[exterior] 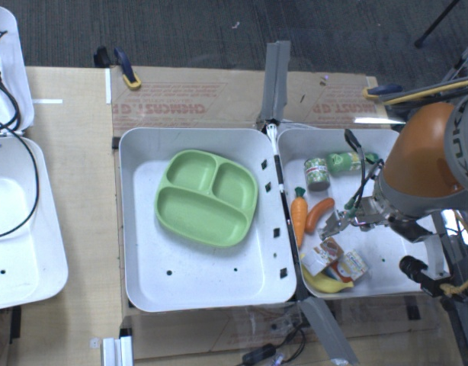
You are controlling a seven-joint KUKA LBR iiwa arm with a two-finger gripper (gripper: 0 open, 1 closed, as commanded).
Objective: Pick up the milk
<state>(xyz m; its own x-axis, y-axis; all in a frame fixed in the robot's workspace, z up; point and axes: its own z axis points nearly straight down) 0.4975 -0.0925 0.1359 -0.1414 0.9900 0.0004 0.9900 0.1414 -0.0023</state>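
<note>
Milk, a small white carton (316, 259) with some red print, lies on its side in the right bin (386, 269), close to that bin's front wall and toward its left side. It rests against the banana (325, 283), which curves along the front edge just below it, and a second small packet (352, 265) with red markings lies just to its right. The gripper (337, 226) hangs a little above and to the right of the carton in the picture, over the open floor between the sausage (319, 213) and the packets, so the carton lies down and slightly left from the fingertips, near but not under them. The carton's long axis appears to run at a slant, from upper right to lower left, though its outline is partly blurred with the packet beside it. Whether the fingers are spread or pressed together cannot be told from this slanted view; nothing is visibly held between them. The carrot (298, 213) stands apart to the left of the gripper, and the can (318, 173) and the green bottle (347, 162) lie further back. The coming move likely calls for a short shift toward the front wall, with the fingers set across the carton's narrow side, clear of the banana.
</note>
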